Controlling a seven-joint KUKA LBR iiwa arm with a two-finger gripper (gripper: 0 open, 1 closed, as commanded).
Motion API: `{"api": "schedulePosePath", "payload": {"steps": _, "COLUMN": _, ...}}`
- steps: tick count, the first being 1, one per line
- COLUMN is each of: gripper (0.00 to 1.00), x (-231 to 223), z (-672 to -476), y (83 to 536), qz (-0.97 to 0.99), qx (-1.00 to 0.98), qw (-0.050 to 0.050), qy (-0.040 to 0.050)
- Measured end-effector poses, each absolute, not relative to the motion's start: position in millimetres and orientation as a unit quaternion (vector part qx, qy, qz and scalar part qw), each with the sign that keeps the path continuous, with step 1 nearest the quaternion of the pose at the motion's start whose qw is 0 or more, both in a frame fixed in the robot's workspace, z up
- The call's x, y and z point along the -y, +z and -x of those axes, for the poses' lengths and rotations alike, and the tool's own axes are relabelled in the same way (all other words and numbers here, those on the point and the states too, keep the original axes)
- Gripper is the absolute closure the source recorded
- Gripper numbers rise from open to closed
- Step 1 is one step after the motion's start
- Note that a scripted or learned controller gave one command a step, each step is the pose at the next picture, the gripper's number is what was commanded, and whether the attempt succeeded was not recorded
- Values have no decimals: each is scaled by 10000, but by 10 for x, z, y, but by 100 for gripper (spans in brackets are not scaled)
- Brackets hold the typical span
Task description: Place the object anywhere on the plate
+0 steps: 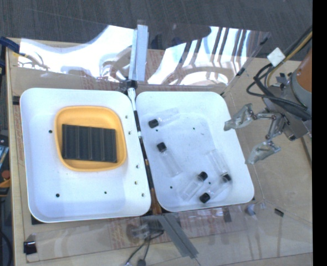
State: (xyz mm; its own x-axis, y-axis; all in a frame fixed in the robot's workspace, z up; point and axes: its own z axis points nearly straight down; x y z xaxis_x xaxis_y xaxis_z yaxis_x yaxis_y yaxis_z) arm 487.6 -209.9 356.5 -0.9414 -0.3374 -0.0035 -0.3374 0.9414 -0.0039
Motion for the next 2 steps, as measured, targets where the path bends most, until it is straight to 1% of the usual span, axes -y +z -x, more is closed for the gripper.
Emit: {"api": "schedulePosePath", "payload": {"steps": 2, "gripper": 0, "x": 2105, "z": -4871, "y": 3561, "qz": 1704, "qx": -9854, "qw": 15, "qy": -15}}
